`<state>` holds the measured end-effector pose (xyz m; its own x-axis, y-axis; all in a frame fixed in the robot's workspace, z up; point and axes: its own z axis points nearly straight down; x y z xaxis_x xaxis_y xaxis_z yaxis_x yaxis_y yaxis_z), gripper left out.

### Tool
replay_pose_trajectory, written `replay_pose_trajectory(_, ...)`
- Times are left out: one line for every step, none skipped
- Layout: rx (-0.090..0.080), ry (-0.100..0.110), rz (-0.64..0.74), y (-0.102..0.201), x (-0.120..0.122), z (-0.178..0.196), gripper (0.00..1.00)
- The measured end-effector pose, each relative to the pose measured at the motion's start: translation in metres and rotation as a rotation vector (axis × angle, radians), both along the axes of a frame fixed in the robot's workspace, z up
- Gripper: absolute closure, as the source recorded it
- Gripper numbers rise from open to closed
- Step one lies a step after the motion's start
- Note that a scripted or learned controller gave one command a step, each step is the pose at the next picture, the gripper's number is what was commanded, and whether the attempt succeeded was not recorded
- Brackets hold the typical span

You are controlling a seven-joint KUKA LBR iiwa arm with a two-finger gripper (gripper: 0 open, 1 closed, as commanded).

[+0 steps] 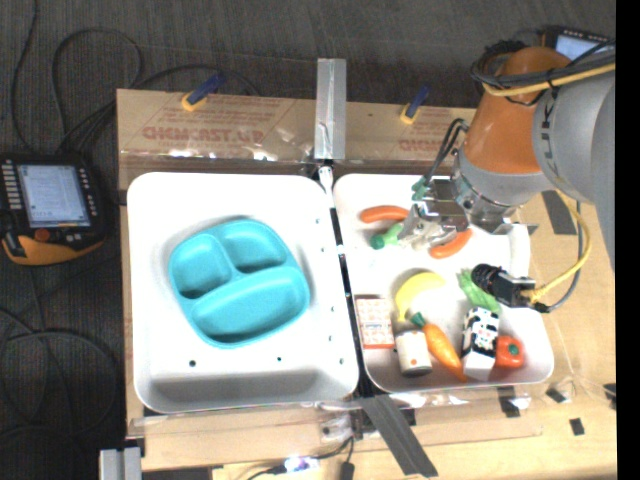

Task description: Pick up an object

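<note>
Camera view, front to back. What lies nearest?

**B:** Along the front wall of the right bin (540, 368) there is a huddle: a small cylindrical cup (411, 352), an orange carrot (443, 349) lying just beside it, a black-and-white carton (481, 336) and a red pepper (508, 352). A flat printed card (373, 322) lies by the divider, and a yellow banana (418, 292) sits behind the cup.

**A:** And the left bin?

**B:** The left bin (160, 378) carries a blue divided plate (238, 279), well apart from the arm.

**A:** Further back?

**B:** A green piece (474, 288) near the right wall, then the gripper (437, 226) low over the back half of the right bin. A second carrot with a green top (386, 213) lies just to its left, and an orange piece (457, 241) pokes out at its lower edge.

**A:** Is anything caught?

**B:** I cannot tell. The fingers are lost in a tangle of metal and cable, so whether they are apart or together is unclear, and nothing plainly sits between them.

**A:** So how far along?

**B:** I judge it at the reach-in stage: every toy seems to rest in the bin, nothing lifted. The grasp and the raise are left.
</note>
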<state>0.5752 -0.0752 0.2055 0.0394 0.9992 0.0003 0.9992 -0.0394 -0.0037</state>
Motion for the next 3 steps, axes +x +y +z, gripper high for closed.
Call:
replay_pose_trajectory(-0.002,-0.001,0.063,0.042,0.082,0.013,1.00)
replay_pose_trajectory(-0.002,0.000,0.137,0.062,0.003,0.012,1.00)
replay_pose_trajectory(0.000,0.002,0.231,0.049,-0.006,-0.023,1.00)
